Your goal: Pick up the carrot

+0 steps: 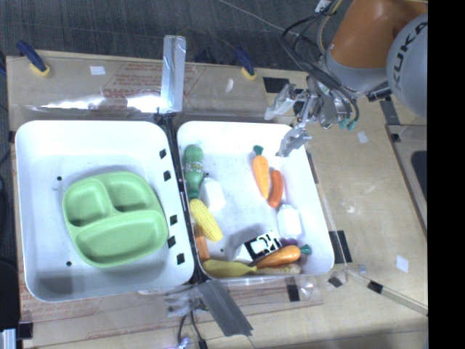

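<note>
An orange carrot [260, 174] with a small green top lies in the right bin [240, 133], near its upper right, pointing up and down. A reddish-orange sausage [275, 187] rests against its right side. A second carrot-like orange piece [280, 255] with a green end lies at the bin's front. My gripper [288, 126] hovers over the bin's back right corner, up and to the right of the carrot. Its fingers [293, 141] are open with nothing between them.
The right bin also holds a green bottle [192, 164], a corn cob [205, 219], a banana [228, 269], a black-and-white box [262, 245] and white pieces [289, 221]. A green divided plate [114, 217] lies in the left bin [36, 151].
</note>
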Controlling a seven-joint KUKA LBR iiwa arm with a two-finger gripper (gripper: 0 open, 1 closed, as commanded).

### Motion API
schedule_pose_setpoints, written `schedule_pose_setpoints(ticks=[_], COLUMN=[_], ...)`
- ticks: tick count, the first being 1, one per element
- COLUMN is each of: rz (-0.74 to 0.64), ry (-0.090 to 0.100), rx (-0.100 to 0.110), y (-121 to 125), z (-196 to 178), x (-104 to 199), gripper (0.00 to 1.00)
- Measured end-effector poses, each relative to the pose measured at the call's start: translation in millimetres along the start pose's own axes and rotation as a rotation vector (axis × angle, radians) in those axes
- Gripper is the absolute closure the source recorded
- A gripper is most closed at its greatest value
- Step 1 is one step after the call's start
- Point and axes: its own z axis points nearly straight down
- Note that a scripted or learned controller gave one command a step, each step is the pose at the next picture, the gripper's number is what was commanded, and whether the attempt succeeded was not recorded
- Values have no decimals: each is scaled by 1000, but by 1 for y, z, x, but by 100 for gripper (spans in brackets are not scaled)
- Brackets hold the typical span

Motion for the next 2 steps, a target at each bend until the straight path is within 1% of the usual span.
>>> schedule_pose_setpoints(ticks=[1, 2], rz=[148, 138], ry=[6, -4], rx=[-3, -1], y=[-19, -17], z=[171, 155], x=[-3, -7], gripper=[0, 100])
